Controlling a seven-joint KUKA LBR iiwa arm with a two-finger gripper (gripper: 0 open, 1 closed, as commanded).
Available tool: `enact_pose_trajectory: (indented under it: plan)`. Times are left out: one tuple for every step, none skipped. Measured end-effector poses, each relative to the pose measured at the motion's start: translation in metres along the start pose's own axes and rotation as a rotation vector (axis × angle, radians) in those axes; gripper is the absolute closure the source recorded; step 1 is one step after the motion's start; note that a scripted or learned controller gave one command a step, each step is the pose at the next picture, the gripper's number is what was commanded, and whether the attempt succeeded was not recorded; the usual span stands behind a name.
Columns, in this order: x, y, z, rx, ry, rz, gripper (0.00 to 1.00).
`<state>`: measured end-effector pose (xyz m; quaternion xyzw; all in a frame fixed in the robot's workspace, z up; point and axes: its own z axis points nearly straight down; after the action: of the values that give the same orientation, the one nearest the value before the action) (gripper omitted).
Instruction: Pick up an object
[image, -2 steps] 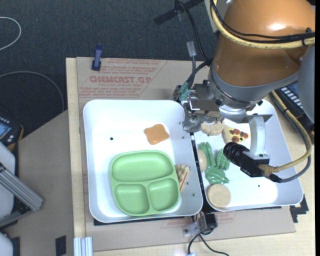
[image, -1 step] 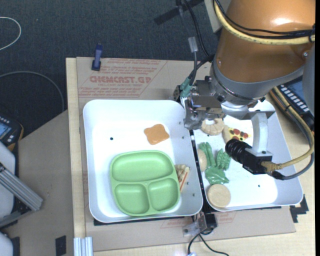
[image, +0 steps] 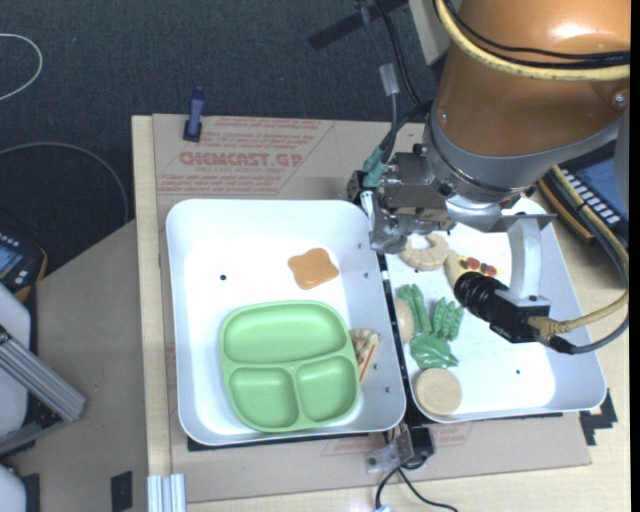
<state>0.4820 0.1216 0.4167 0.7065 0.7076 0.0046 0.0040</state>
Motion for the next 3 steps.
enact_pose_trajectory:
  plan:
    - [0.068,0.010,-0.063,0.003,0.004,-0.007,1.00]
    - [0.055,-0.004,0.012,0.022,-0.004,0.003,1.00]
    - [0.004,-0.005,0.102,0.024,-0.005,0.008,1.00]
